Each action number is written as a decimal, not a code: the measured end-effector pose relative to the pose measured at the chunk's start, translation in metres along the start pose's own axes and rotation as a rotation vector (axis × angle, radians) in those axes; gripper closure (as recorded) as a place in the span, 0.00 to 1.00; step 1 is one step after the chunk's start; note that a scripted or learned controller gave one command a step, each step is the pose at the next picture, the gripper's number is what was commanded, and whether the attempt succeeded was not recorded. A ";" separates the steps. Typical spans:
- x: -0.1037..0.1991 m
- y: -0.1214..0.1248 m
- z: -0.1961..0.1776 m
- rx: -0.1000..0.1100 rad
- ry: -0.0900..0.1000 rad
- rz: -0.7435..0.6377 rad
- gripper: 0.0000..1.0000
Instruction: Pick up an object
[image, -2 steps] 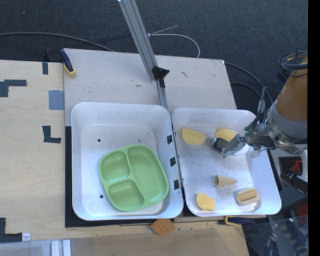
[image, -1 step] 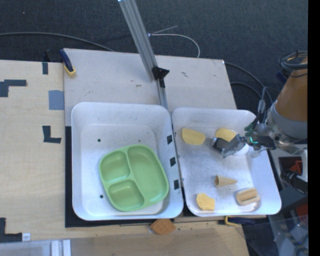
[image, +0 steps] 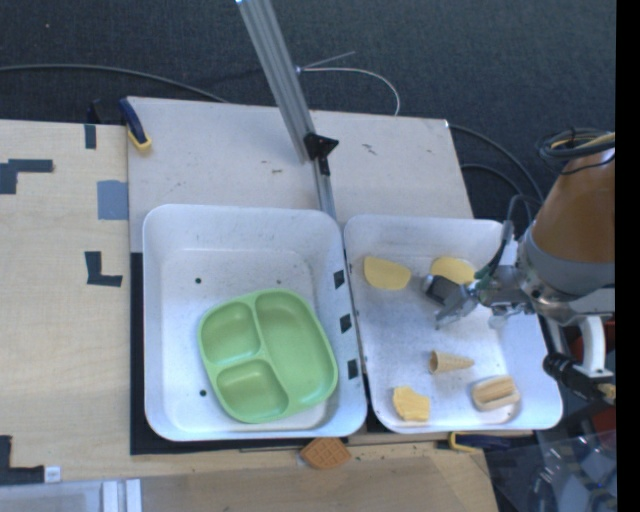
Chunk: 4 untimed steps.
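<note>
From the overhead camera, the gripper is down inside the right bin, reaching in from the right, and its fingers look spread a little with nothing visible between them. Just above its tip sits a rounded yellow piece, close enough that it may be touching, though that cannot be told. Off to the gripper's upper left lies a second yellow piece, near but apart. Below the fingers rests a small cone, and further down a yellow chunk and a tan block. Well away to the left, the green divided plate sits in the left bin. This reads as the approach stage: no grasp made yet. Next it would need to centre the fingers over one piece, likely the nearest yellow one, then close and lift.
</note>
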<state>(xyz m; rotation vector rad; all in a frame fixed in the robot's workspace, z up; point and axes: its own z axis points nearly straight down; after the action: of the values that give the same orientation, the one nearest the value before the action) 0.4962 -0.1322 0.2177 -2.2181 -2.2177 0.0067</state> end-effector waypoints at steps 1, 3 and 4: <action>-0.006 0.002 0.047 0.001 0.001 -0.001 0.00; -0.011 0.008 0.084 -0.001 0.001 -0.002 1.00; -0.008 0.013 0.022 -0.011 -0.002 -0.002 1.00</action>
<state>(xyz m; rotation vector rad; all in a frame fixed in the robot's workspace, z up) 0.5093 -0.1402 0.1957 -2.2217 -2.2265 -0.0035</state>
